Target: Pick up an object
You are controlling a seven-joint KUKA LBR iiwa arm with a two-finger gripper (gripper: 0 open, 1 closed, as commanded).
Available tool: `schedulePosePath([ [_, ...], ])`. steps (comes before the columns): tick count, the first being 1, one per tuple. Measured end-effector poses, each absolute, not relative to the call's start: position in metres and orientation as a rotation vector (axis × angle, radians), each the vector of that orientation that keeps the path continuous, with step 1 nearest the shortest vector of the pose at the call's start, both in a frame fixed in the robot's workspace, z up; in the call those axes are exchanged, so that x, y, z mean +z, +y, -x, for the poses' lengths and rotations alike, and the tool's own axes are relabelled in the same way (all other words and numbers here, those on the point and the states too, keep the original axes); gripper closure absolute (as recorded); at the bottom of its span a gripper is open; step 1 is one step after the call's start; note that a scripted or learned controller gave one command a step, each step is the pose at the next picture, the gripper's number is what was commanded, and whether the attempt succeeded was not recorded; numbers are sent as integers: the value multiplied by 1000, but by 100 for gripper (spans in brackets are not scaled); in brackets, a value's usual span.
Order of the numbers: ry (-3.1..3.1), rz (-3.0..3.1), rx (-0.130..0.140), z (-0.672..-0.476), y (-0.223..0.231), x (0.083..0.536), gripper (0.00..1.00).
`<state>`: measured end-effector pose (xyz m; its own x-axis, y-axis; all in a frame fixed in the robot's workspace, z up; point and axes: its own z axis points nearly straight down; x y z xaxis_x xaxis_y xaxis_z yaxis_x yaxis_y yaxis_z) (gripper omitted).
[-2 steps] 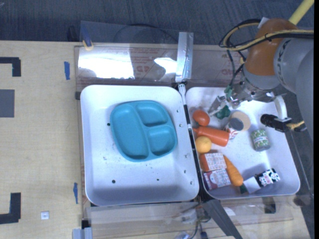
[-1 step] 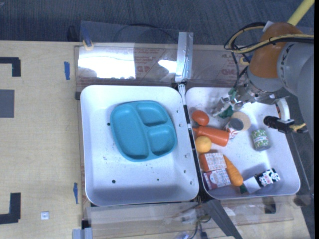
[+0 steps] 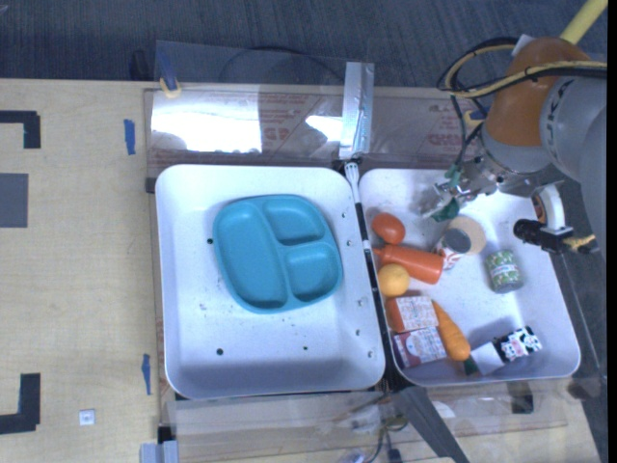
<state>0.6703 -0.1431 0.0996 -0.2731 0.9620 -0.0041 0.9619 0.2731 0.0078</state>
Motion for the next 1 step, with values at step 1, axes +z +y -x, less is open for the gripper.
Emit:
schedulePosePath([
  [1, 2401, -2009, 15, -651, -79, 191, 100],
])
